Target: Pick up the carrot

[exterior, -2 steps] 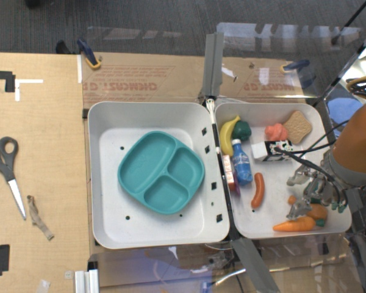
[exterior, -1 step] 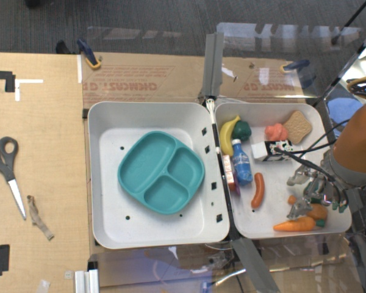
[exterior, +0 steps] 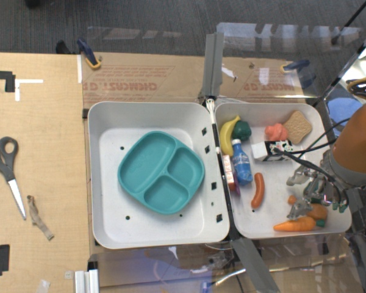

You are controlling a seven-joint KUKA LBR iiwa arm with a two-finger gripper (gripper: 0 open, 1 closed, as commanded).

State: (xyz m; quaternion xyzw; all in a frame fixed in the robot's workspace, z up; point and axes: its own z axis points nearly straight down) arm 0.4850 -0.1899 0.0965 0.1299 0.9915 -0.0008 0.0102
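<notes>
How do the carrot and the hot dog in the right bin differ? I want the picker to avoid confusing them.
The carrot is orange with a tapered tip; the hot dog is redder with rounded ends. The carrot lies nearly level along the right bin's near wall, beside the end effector; the hot dog lies almost upright in the picture, nearer the bin's middle. Both are slim, elongated toy foods.

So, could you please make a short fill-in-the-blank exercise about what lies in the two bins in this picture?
1. The teal divided plate lies in the ____ bin.
2. The carrot lies near the ____ edge of the right bin.
3. The gripper is directly above the ____.
4. The banana touches a ____ vegetable.

Missing words: left; bottom; carrot; green
</notes>
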